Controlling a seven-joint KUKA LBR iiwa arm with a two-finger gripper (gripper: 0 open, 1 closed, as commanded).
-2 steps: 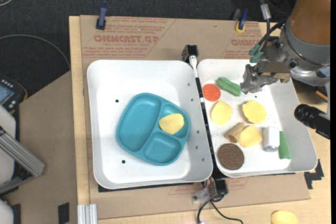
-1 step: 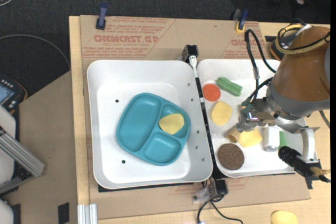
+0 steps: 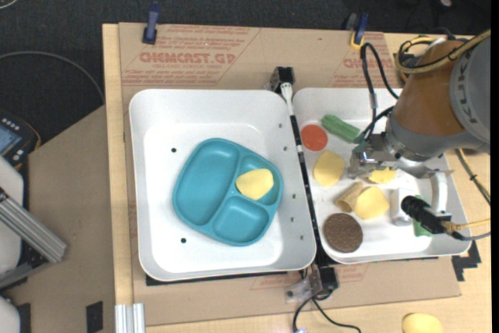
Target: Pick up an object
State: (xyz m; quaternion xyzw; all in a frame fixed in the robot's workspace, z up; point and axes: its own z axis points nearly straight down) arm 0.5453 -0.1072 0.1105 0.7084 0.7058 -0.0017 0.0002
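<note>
Gripper [image 3: 373, 164] low in right bin [image 3: 390, 249], fingers' state can't tell. Centre over one yellow piece [image 3: 328, 167], clear of red disc [image 3: 314, 138], then close.

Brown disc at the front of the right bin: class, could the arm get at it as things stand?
Probably yes. The brown disc lies flat with nothing over it, and the claw is just behind it in that bin.

Smooth, glossy white plastic for both bins [image 3: 148, 191], on a matt brown cardboard sheet [image 3: 195, 54] printed in red. In the left bin, a teal plate [image 3: 207, 195] of satin plastic. Right of that plate, a rough-looking brown disc [image 3: 343, 232] and glossy orange arm band [image 3: 425, 101].
</note>
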